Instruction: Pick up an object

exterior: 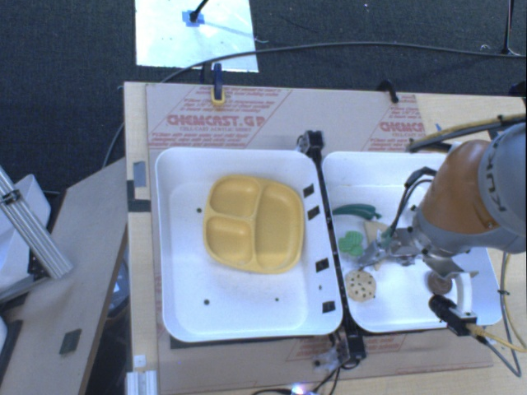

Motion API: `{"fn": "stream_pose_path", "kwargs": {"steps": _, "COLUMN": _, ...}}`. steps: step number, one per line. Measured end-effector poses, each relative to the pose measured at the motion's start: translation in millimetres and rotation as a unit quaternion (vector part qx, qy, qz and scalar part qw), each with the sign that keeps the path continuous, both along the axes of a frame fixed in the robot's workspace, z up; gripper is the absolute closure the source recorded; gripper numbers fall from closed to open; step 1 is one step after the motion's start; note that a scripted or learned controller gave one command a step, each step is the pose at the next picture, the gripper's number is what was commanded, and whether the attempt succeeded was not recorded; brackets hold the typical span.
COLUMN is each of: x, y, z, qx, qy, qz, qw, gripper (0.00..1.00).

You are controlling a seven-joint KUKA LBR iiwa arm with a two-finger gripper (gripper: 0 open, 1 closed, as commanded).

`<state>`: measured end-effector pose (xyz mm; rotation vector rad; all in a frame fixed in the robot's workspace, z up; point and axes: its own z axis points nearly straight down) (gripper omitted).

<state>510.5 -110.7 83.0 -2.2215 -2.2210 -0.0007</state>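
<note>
My arm low over the right bin [494,299], my gripper [380,252] beside a green toy [352,242] and speckled cookie [360,284], grip state I cannot tell, yellow divided plate [254,223] in left bin [177,220], red "CHEMCAST GP" lettering [216,122] on the desk [272,109] sheet.

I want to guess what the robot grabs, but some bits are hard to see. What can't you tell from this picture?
- Gripper, camera view: small and blurry, so whether it holds anything is unclear.
- Right bin: the arm covers much of its floor; anything beneath is hidden.
- Brown round thing: partly behind the arm, too unclear to name.
- Green toy and cookie: too small to show details.
</note>
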Motion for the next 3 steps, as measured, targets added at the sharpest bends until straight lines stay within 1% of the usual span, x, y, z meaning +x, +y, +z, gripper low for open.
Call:
{"fn": "stream_pose_path", "kwargs": {"steps": 1, "x": 1, "y": 0, "z": 12, "qx": 0.0001, "qy": -0.001, "qz": 0.000, "qw": 1.0000, "gripper": 1.00}}
{"fn": "stream_pose_path", "kwargs": {"steps": 2, "x": -5, "y": -8, "z": 63, "qx": -0.0009, "qy": -0.002, "qz": -0.001, "qw": 1.0000, "gripper": 1.00}}
{"fn": "stream_pose_path", "kwargs": {"steps": 3, "x": -6, "y": -16, "z": 124, "qx": -0.0014, "qy": -0.004, "qz": 0.002, "qw": 1.0000, "gripper": 1.00}}
